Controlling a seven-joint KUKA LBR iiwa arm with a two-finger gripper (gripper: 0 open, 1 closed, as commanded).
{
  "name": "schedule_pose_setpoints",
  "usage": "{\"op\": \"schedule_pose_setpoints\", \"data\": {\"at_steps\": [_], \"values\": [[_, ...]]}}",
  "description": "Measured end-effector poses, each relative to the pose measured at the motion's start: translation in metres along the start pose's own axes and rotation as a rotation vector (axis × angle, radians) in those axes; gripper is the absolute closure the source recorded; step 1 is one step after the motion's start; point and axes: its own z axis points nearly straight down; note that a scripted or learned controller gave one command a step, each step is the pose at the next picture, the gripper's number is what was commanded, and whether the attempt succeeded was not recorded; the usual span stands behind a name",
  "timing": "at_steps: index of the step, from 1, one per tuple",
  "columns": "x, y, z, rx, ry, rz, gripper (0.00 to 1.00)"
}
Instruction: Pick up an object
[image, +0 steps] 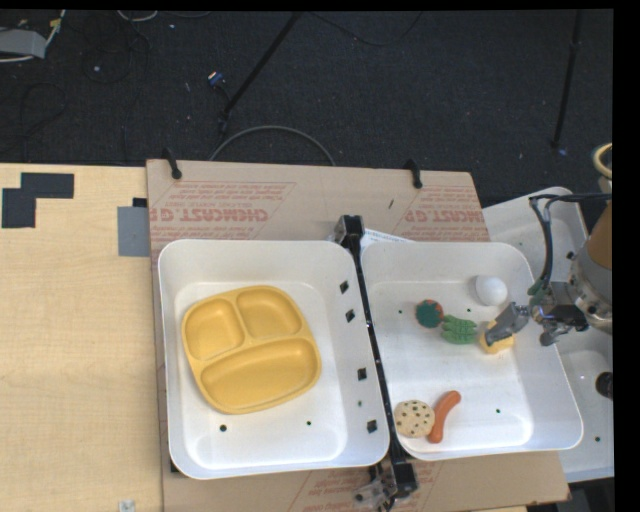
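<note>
Several toys lie in the right bin (545, 425), and the gripper (508, 326) sits low at a yellow piece (497, 343) just right of the green toy (460, 330). Whether the fingers have closed on it I cannot tell. This looks like the grasp step; next comes a straight lift.

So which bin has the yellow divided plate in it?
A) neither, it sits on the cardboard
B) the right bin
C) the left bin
C: the yellow divided plate lies in the left bin, while the right bin holds the small toys such as the cookie and white ball.
</note>
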Motion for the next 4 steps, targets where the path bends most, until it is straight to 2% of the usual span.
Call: {"op": "schedule_pose_setpoints", "data": {"at_steps": [1,3,4], "values": [[0.0,0.002,-0.005,-0.009,-0.002,-0.002,0.0],[0.007,0.008,0.123,-0.004,0.001,-0.002,0.0],[0.006,0.009,0.13,-0.01,-0.002,-0.001,0.0]]}}
